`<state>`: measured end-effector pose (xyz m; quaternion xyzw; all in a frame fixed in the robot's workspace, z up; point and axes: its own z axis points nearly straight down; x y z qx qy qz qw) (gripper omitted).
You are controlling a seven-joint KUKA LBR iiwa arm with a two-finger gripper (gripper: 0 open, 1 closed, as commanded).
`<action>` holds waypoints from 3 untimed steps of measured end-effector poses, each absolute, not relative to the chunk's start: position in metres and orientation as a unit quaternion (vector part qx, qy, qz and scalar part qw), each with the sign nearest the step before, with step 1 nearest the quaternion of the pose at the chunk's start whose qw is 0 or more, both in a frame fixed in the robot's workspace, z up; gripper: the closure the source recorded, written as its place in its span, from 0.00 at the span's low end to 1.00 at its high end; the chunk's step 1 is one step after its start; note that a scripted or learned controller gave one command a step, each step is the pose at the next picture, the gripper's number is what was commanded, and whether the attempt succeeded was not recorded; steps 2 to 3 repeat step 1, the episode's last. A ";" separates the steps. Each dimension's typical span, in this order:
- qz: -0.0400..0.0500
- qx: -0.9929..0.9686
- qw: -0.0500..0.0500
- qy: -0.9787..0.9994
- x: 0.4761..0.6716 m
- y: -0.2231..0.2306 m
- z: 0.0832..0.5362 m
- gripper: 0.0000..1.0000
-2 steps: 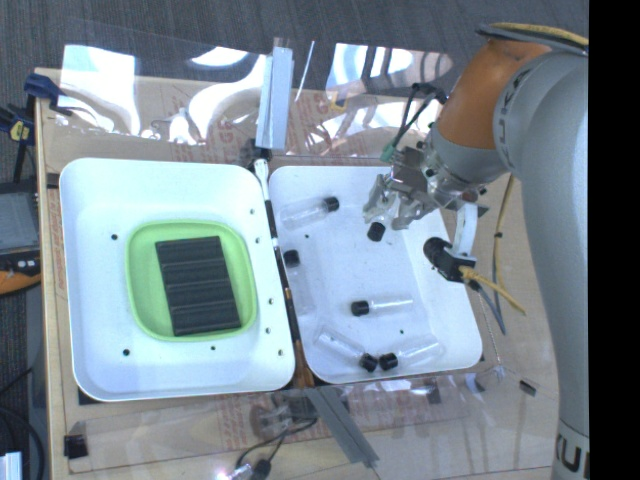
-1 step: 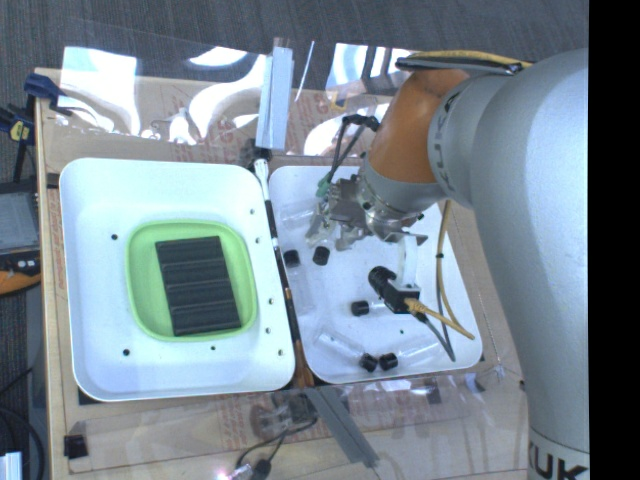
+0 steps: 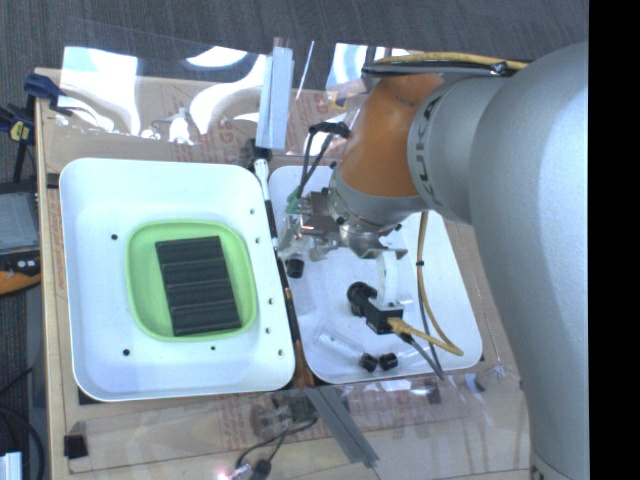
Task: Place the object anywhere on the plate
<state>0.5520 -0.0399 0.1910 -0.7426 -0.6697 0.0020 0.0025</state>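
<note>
The gripper (image 3: 300, 236) hangs over the bin (image 3: 325, 313) beneath it, close beside the wall shared by the 2 bins — spread or closed, I cannot tell. The dark ribbed block (image 3: 198, 286) lies flat on the green plate (image 3: 140, 278), well apart across that wall. Likely risks: clipping that rim on a crossing, or a careless sweep nudging the block off the plate

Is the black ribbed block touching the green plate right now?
Touching. The camera view shows the black ribbed block lying flat inside the green plate, green rim showing all around it.
</note>
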 end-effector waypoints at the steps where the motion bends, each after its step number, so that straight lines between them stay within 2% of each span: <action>1: 0.002 -0.743 0.002 -0.669 0.552 -0.041 0.191 0.00; 3: 0.002 -0.743 0.002 -0.669 0.552 -0.041 0.191 0.00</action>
